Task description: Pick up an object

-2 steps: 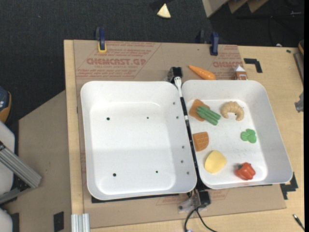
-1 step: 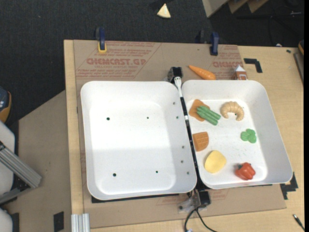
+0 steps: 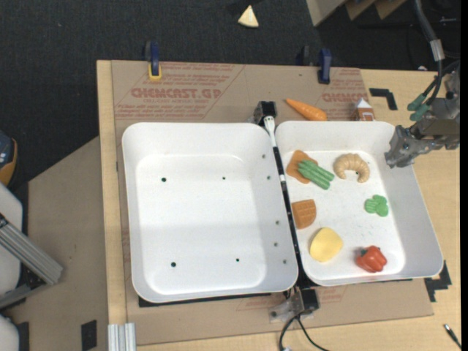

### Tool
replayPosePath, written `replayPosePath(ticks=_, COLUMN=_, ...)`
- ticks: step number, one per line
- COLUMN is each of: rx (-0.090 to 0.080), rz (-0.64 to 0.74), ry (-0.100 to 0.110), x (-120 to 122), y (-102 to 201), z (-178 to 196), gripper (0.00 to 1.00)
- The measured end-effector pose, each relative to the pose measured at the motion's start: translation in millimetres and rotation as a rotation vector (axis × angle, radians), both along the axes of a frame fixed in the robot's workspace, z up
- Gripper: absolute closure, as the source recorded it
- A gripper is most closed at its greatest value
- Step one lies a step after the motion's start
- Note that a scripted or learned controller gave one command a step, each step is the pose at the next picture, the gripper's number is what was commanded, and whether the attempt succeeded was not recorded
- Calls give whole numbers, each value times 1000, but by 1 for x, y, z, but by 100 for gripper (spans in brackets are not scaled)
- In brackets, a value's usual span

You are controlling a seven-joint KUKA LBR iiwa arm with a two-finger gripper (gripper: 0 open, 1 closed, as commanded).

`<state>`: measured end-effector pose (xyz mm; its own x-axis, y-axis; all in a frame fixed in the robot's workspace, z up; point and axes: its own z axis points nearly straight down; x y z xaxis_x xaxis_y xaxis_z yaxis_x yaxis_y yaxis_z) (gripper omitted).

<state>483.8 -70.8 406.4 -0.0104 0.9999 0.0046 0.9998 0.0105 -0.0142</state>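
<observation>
The right bin (image 3: 409,196) holds several toy foods: a croissant (image 3: 352,166), a green pea pod (image 3: 315,174) lying on an orange slab (image 3: 295,164), a brown bread piece (image 3: 304,212), a green broccoli piece (image 3: 377,205), a yellow lemon (image 3: 326,244) and a red pepper (image 3: 371,259). My gripper (image 3: 401,151) hangs at the bin's upper right rim, to the right of the croissant and apart from it. Nothing shows between its fingers.
The left bin (image 3: 146,196) lies beside the right one. An orange carrot (image 3: 306,110) and a small bottle (image 3: 363,111) rest on the cardboard behind the right bin. Blue clamps (image 3: 153,59) hold the board's far edge.
</observation>
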Motion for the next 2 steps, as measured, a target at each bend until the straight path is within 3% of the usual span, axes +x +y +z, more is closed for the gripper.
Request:
replayPosePath(ticks=1, rx=-6, rz=-7, ry=-34, x=-4, y=16, z=137, gripper=100)
replayPosePath(ticks=2, rx=-13, rz=-27, ry=-17, x=-7, y=-152, z=128, gripper=100)
